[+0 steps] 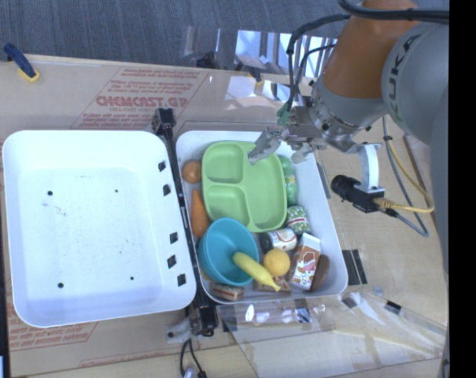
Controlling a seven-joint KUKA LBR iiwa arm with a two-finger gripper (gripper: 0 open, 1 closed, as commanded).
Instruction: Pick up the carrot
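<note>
A: Which step is this?
B: Approach, I'd judge. The pincer hovers with fingers apart, holding nothing.
A: And the carrot?
B: Below-left of the pincer, beside the green plate. Next: shift over, descend.

I am hovering my gripper over the green tray's top right corner in the right bin; the carrot is lying along the bin's left wall, beside the blue bowl.
</note>
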